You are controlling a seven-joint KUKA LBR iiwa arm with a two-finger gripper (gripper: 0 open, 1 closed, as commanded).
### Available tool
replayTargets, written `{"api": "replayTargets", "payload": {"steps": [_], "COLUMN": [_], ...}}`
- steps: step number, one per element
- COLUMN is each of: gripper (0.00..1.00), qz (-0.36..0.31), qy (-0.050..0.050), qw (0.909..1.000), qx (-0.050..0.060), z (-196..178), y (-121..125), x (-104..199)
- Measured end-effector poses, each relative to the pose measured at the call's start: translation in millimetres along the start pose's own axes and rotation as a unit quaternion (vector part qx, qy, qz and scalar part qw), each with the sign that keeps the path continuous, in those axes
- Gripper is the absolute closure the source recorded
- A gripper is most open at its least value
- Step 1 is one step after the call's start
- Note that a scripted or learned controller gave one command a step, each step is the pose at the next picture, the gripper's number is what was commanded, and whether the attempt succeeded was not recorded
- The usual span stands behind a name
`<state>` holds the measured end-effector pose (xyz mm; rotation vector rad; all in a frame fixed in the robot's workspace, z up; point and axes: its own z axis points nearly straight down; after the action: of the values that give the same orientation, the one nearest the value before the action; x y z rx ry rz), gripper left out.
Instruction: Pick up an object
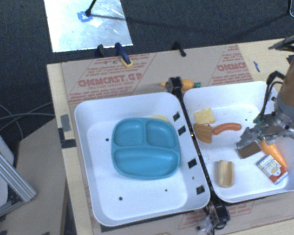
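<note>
my claw (pixel 254 137) is down in the right bin (pixel 226 95), toward its right side, and from this angle i can't tell whether it is spread or pressed together; the dark metal of it blurs into a brown block (pixel 249 150) lying right under the tip. the things i could take all sit in this bin: the brown block touching or just below my tip, a carrot (pixel 273 153) just beside it on the right, a small red and white packet (pixel 270 167) near the front right corner, a sausage (pixel 226 127) to my left, with a brown wedge (pixel 203 133) and a pale yellow slice (pixel 204 116) beyond it, and a bread roll (pixel 225 173) near the front. the left bin (pixel 107 202) holds a blue divided plate (pixel 145 147), well apart from me. my worry is the crowding: the block and the carrot lie so close that if i close here i may catch both, or pinch an edge of one and knock the other aside. the block looks flat and low, so i judge my tip could skid over it and shut on nothing. the carrot is tapered and could squirt out. the bin's right wall is also near, which leaves little room to shift.
</note>
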<state>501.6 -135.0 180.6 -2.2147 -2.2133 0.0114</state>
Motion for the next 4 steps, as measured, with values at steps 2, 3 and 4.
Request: {"api": "replayTargets", "payload": {"steps": [2,3,4], "gripper": [0.0,0.0,0.0], "qz": [-0.001,0.0,-0.001], "qy": [0.0,0.0,-0.001], "qw": [1.0,1.0,1.0], "qx": [-0.005,-0.005,-0.006], "z": [35,87,97], "y": [3,2,3], "x": [0,-10,-9]}}
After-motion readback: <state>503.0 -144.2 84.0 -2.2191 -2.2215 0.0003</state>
